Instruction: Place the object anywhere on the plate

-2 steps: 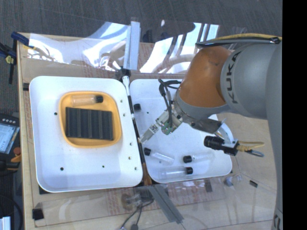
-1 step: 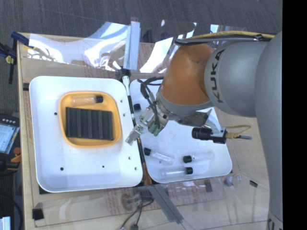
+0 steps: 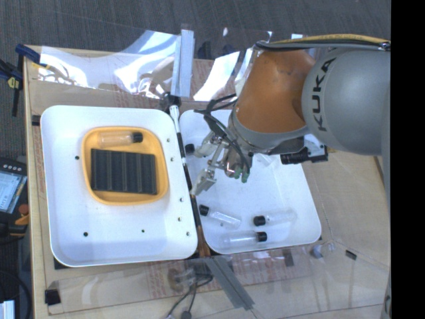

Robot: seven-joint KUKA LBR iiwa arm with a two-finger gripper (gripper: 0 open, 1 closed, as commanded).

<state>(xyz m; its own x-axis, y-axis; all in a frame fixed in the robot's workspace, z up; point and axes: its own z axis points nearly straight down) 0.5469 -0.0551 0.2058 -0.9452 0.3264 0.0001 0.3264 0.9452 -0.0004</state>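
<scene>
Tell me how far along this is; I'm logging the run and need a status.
Looks done: one clear tube with a black cap already lies on the yellow plate in the left bin. In hand: the gripper hovers over the right bin; nothing is visible between its fingers. Left: three more capped tubes lie near that bin's front edge.

We look down from one fixed camera above the table [image 3: 345, 178], tilted at a slant so the far edge runs along the top of the frame. It sits far enough back to take in both bins, left [image 3: 60, 231] and right [image 3: 305, 211], while the arm [image 3: 345, 98] enters from the right and looms large.
</scene>
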